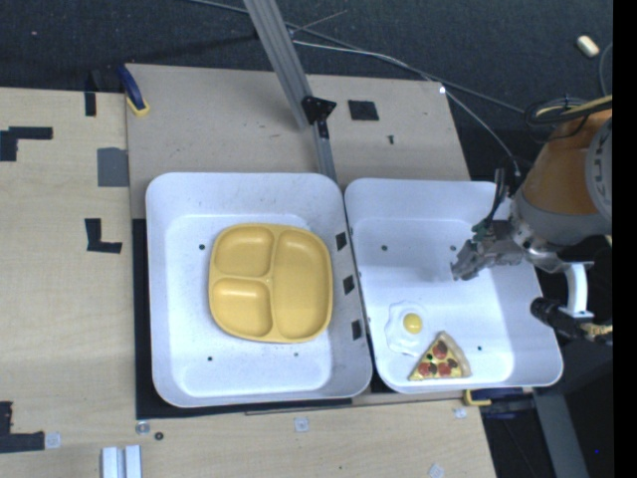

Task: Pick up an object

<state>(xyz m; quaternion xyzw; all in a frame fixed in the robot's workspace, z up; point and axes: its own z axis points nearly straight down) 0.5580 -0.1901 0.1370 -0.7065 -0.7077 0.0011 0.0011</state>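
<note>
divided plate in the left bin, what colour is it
Plain yellow, no pattern; the divided plate shows clearly in the camera view, lying in the left bin.

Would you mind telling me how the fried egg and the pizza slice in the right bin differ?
The fried egg is rounded, white with a yellow yolk; the pizza slice is triangular, tan with red toppings. The egg lies nearer the pincer, the pizza nearer the bin's front rim. Both lie flat, side by side, in the right bin.

One fixed camera is looking down at a slant from above the bench, taking in both white bins side by side, from moderately far.
</note>
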